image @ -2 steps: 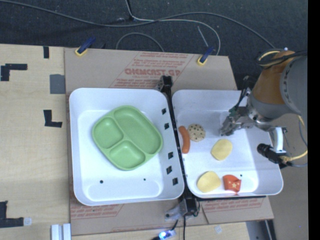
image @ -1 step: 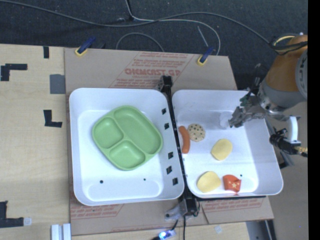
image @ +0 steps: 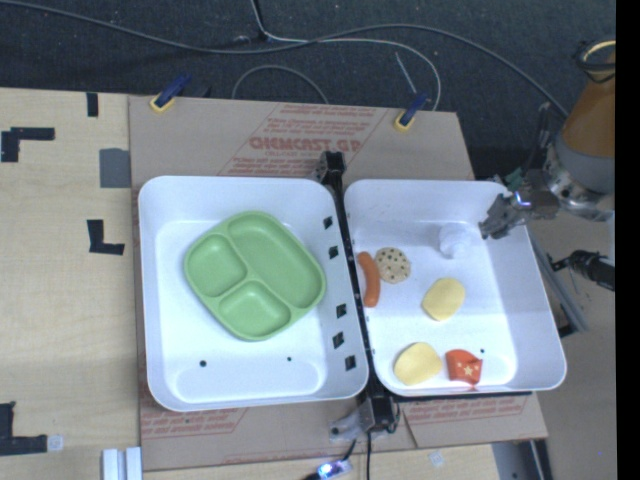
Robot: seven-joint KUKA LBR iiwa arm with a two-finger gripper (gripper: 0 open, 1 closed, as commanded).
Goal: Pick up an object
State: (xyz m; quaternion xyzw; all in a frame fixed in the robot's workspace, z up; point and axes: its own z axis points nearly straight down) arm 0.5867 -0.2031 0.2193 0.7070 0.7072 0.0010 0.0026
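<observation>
Dark carpet (image: 120,28) behind, with loose cables (image: 330,43) trailing across it; pale wooden bench (image: 60,298) below, marked with black tape, and a cardboard sheet (image: 300,143) clamped at its far corners under both bins.

Farthest from the gripper, on the far left: left bin (image: 160,208), holding a green divided plate (image: 255,273) with three compartments, lying flat and untouched. Black clips along the seam between the bins.

Closer in: right bin (image: 530,368), holding all the likely pickings. Against the wall farthest from the gripper, an orange sausage-like piece (image: 370,278), touching or just beside a speckled cookie (image: 393,264). Nearer, a yellow lump (image: 443,298), apart from the rest. Toward the near edge of the bin, well below the gripper in the view, a second yellow lump (image: 418,364) just beside a red piece (image: 463,366). Closest to the gripper, a faint whitish shape (image: 455,238), possibly a clear or white object, too washed out against the bin to name.

Far right: gripper (image: 497,223) hanging over the bin's right wall, under the grey wrist and orange band. Too small and dark to tell whether spread or closed; nothing visible in its grasp.

Judged from this: task hardly begun. Nothing lifted, every item resting on the bin floor. Left to do: choose an object, descend, close, raise.
</observation>
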